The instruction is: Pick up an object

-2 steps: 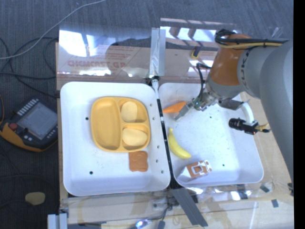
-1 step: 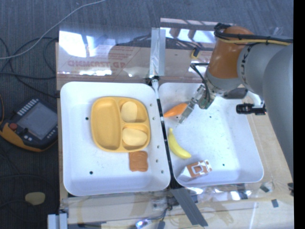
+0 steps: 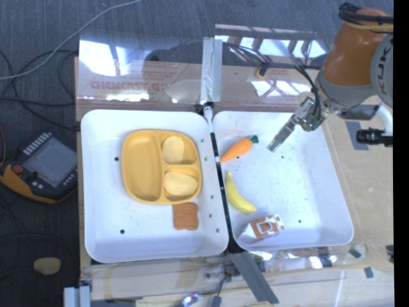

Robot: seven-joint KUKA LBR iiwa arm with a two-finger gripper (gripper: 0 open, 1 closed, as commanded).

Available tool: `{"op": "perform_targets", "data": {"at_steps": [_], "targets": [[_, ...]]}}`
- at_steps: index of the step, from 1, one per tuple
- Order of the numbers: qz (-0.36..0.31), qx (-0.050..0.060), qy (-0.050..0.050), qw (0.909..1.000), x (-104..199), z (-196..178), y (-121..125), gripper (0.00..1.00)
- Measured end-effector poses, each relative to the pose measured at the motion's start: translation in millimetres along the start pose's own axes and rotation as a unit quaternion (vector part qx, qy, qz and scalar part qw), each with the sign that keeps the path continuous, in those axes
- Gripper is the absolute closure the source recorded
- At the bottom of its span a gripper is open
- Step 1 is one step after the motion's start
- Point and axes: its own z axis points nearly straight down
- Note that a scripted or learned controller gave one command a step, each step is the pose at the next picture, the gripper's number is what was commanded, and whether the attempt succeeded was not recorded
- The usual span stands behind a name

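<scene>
In the right bin (image 3: 319, 190) lie an orange carrot (image 3: 238, 148) with a green top, a yellow banana (image 3: 238, 196) and a small orange-and-white carton (image 3: 266, 226). My gripper (image 3: 276, 143) slants down from the upper right and hangs over the bin's back part, just right of the carrot's green end and apart from it. Nothing shows held at its tip. The banana and the carton lie nearer the front, well below the gripper.
The left bin (image 3: 102, 190) holds a yellow divided plate (image 3: 142, 165) with two pale round pieces (image 3: 172, 149) (image 3: 181, 183), and a brown square biscuit (image 3: 186, 216) in front of it. A ridge (image 3: 217, 171) separates the bins. A pendant (image 3: 38, 165) lies on the floor to the left.
</scene>
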Motion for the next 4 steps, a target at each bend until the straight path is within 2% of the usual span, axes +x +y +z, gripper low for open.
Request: {"op": "perform_targets", "data": {"at_steps": [1,2,3,4], "targets": [[-0.129,0.0,0.002,0.9916,47,33,7,0.0],[-0.039,-0.003,-0.002,0.9992,19,118,34,0.0],[-0.133,0.0,0.0,0.9911,23,22,70,0.0],[0.09,0.0,0.002,0.996,32,105,48,0.0]]}}
